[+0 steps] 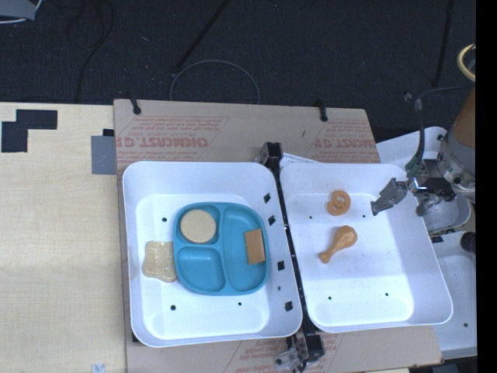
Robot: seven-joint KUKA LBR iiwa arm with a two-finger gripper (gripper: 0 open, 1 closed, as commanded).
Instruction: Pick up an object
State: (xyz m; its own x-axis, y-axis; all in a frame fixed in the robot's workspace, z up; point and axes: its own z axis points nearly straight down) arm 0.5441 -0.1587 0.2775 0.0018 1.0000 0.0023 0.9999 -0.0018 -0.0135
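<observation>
Black clip (299,348) at the near edge, at the foot of the seam between the two bins. It sits over a brown cardboard sheet (241,119) that lies under both bins on the counter (54,247).

Writing: the cardboard has faded red print, upside down from this view. Behind the left bin it looks like "CHEMCAST GP", and the same mark repeats behind the right bin. More red print on the near strip is too small to read. No other labels readable.

Left bin (147,317): blue compartment plate (203,274) in the middle.
- Round tan disc (197,225) in the plate's far-left compartment.
- Orange-brown block (255,247) in the right compartment.
- Pale bread-like slice (159,260) on the bin floor, touching the plate's left edge.

Right bin (365,309): two loose candidate objects for the pick.
- Orange ring (338,202), pretzel- or donut-like, toward the far side.
- Tan drumstick (339,243) just nearer than the ring, lying flat, thin end pointing near-left. The two are close but apart.

Gripper (386,199) comes in from the right, over the right bin's far-right part. Its grey tip points down-left toward the ring; it is near the ring and not touching it. The drumstick is farther off. Can't tell whether the gripper is open or closed, because the angle hides the gap. No object is seen in its grasp. The arm body (446,181) hangs over the bin's right rim.

Black cables (210,76) lie on the dark floor beyond the counter.
</observation>
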